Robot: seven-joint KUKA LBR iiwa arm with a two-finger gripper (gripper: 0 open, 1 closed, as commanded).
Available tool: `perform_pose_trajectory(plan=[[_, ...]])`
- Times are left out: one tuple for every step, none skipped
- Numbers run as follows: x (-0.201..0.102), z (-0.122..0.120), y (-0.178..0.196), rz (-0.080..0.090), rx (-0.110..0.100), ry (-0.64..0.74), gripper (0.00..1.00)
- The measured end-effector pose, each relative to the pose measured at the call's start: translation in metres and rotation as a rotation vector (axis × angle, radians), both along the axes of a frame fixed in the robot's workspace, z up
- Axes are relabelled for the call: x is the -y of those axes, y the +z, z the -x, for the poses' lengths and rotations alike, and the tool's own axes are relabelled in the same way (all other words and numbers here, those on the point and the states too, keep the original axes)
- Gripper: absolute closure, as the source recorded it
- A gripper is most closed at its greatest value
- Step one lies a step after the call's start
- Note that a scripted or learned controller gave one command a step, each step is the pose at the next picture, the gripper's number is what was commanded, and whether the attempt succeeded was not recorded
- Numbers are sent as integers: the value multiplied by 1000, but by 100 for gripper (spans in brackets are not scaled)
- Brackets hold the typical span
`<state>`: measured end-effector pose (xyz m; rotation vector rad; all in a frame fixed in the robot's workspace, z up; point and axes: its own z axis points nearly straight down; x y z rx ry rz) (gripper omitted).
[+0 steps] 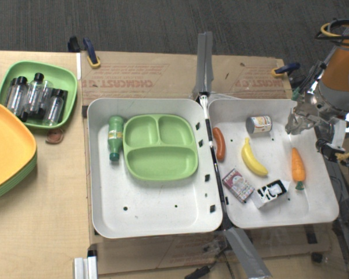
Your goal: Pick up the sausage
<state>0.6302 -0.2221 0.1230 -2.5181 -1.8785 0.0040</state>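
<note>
Hand: my hand (296,124) hangs over the upper right corner of the right bin (279,214), near its far rim; I cannot tell how it is set, since the grey wrist above hides the tips.
Arm: it comes in from the right, the orange band (341,70) sitting high above the wrist.
Sausage: the sausage (220,143) lies in the right bin, lengthwise against the left wall, just beside the divider between the two bins and well apart from my hand.
Banana: I see a banana (253,158) near the middle of the same bin, to the right of the sausage.
Can: a small can (259,124) lies on its side above the banana, near my hand.
Carrot: a carrot (298,166) lies by the right wall, below my hand, its green end pointing toward me.
Packets: a pink packet (238,185) and a black-and-white box (271,192) lie toward the near side.
Left bin: the left bin (151,214) bears a green divided plate (160,146) with a green bottle (115,137) just beside its left edge.
Table: on the table (46,225), at the left, I see a green tray of dark bottles (38,95) and a stack of yellow plates (9,150).
</note>
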Motion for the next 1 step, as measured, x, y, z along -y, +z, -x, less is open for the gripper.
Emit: perform_pose_trajectory(plan=[[-7, -2, 0, -10, 1, 6, 0]])
